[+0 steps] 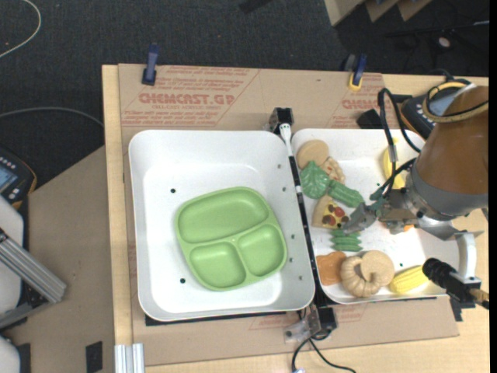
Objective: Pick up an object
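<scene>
1. Nearest, along the lower rim of the right bin (404, 295), sit a pale pumpkin-shaped toy (366, 273), an orange piece (331, 266) just left of it, and a yellow piece (407, 279) to its right.
2. Next up, a small green pod-like piece (343, 242) lies just above the orange one, with a pizza-slice toy (333, 213) above that.
3. Level with the pizza slice, the gripper (363, 219) hangs low over the right bin, its dark tip right beside the slice; whether its fingers are spread or pressed together I cannot tell.
4. Leftward, the left bin (155, 162) holds a green divided plate (230, 238).
5. Farther back, a dark green leafy toy (324, 185) lies beside a tan round piece (314, 152), near the divider.
6. Farthest, two blue clamps (150, 64) grip the board's rear edge.
</scene>
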`<state>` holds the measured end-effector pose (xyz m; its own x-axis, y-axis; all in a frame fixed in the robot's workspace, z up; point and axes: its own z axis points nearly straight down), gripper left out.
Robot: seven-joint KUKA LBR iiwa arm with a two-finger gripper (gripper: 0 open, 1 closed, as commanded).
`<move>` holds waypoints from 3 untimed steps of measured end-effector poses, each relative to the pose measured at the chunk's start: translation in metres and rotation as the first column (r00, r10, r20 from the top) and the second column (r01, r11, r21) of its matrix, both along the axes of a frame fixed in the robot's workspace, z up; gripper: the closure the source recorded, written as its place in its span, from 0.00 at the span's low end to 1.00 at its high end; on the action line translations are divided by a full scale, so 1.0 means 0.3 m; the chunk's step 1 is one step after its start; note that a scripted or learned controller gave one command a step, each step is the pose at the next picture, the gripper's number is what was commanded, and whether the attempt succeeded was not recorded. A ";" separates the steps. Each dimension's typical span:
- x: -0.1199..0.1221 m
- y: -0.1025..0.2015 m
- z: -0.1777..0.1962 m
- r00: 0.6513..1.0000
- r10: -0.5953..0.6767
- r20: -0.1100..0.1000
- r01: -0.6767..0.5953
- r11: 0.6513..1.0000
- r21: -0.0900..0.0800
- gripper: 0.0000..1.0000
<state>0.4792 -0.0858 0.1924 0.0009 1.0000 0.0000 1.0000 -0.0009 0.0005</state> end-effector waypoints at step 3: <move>0.002 0.170 -0.012 1.000 0.006 0.005 -0.006 1.000 0.000 1.00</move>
<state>0.4797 -0.0348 0.1888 -0.0050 1.0000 0.0002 1.0000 0.0050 0.0057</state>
